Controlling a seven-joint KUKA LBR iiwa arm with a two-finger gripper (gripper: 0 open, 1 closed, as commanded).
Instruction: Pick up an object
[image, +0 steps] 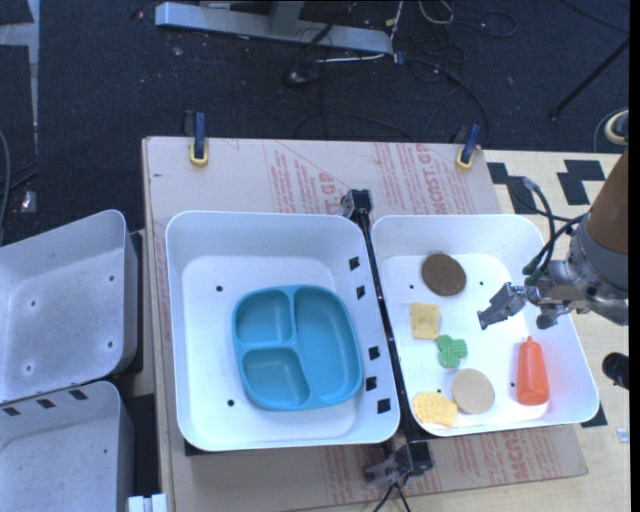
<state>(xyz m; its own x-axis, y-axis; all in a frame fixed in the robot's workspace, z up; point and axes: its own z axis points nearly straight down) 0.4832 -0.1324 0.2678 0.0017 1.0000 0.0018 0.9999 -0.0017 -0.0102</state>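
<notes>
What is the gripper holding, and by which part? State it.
Nothing is seen held. The gripper hangs over the right bin, between the brown disc and the orange bottle, with no object between its fingers.

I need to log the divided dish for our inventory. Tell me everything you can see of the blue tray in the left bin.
The blue tray is a light-blue rounded rectangle, plastic by its look, with a raised rim and three compartments: one long one on its right side and two smaller ones on its left. It lies flat and upright, turned slightly askew, near the middle of the left bin, resting on the bin's floor. Nothing lies in its compartments, and nothing else touches it.
</notes>
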